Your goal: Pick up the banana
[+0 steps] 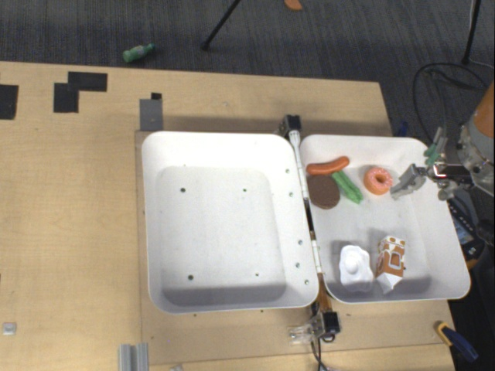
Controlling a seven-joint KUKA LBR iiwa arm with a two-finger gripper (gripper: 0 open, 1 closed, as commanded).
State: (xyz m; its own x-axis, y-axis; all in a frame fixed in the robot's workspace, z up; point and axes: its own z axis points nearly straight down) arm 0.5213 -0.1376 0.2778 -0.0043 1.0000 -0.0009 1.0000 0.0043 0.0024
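Gripper (407,181) at the right bin's (445,242) far right edge, jaw state indiscernible, arm cut off.

Two white bins on a wooden tabletop (69,230)

The right bin (445,284) holds a sausage (328,165), a brown disc (324,192), a green piece (348,187), a pink doughnut (378,180), and two packets; the pincer (407,181) hovers beside the doughnut.

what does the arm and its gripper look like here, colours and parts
At the right edge, the arm shows an orange band, with grey and silver metal wrist hardware below it and a small green part beside that. The gripper is light grey metal, slim and tapering toward its tip, with a small red spot near its base. Dark cables trail on the floor behind the arm.
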